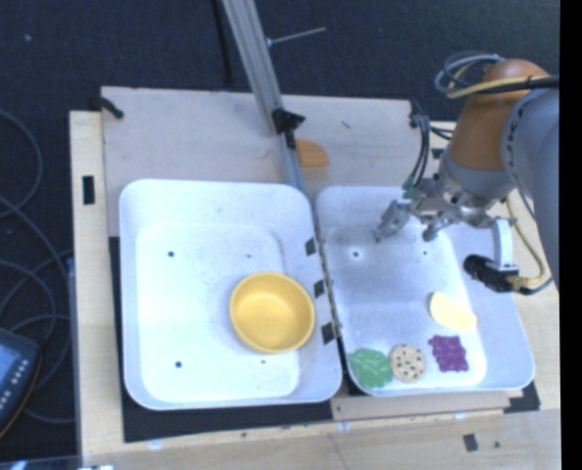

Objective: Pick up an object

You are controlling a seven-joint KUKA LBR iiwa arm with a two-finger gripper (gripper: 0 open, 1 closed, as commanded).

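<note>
My gripper (409, 226) hangs over the far part of the right bin (369, 282), its two fingers spread apart with nothing between them. Along that bin's near edge lie a green piece (370, 366), a round cookie (407, 362) and a purple grape bunch (449, 352). A pale yellow piece (452, 311) lies just behind them, near the right wall. All of these sit well below the gripper in the view, none touching it. A yellow bowl (271, 311) stands upright in the left bin (173, 262), near its right wall.
A slanted metal post (257, 57) rises from the bench behind the bins, with a small orange object (311, 155) at its base. A cable and black connector (492, 272) hang beside the right bin's right wall.
</note>
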